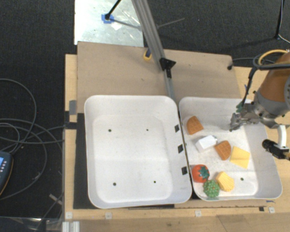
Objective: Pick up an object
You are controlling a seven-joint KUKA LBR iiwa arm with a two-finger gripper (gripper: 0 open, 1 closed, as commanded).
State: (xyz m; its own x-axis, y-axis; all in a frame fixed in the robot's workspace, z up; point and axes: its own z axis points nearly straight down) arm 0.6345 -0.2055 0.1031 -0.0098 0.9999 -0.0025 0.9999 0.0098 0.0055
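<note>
Jaws (234, 124), state unclear, hang above bare white bin (216, 108) floor near waffle-textured wedge (194, 125).

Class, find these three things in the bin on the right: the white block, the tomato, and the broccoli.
white block (206, 142), camera view, middle of its top face
tomato (199, 173), camera view, on its red body
broccoli (211, 188), camera view, middle of its green head

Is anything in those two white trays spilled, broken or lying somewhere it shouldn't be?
Nothing stands out. The toy foods all lie loose inside the right bin: an orange waffle-like piece, a white block, a second orange piece, a yellow wedge, a tomato, a green broccoli and a yellow chunk. None looks damaged.
</note>
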